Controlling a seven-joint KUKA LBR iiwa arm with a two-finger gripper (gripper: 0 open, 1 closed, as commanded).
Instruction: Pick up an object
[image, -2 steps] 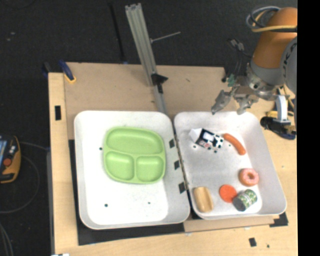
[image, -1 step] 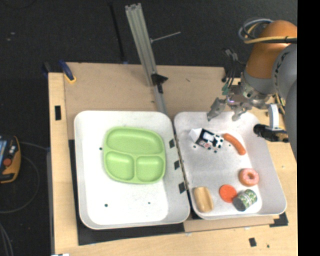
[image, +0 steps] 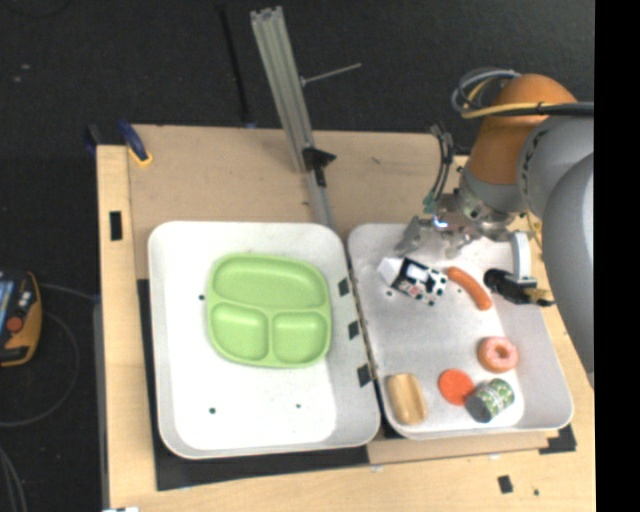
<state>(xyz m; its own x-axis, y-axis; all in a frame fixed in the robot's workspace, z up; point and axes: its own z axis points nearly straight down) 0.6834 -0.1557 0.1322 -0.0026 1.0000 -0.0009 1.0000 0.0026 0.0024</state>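
Observation:
My gripper (image: 414, 278) hangs low over the back left part of the right bin (image: 530, 330), its black and white tip pointing down at the bin floor. Just to its right lies an orange sausage-shaped piece (image: 469, 287), close to the gripper but apart from it. Nearer the front of the same bin sit a pink donut (image: 497, 354), an orange disc (image: 455, 385), a green can (image: 490, 400) and a tan bread roll (image: 404, 397). I see nothing held at the gripper's tip.
The left bin (image: 180, 400) holds a green divided plate (image: 268, 310). A grey metal post (image: 290, 110) rises behind the bins. The arm's wrist (image: 490, 190) with its cables stands over the right bin's back edge, beside a black part (image: 510, 287).

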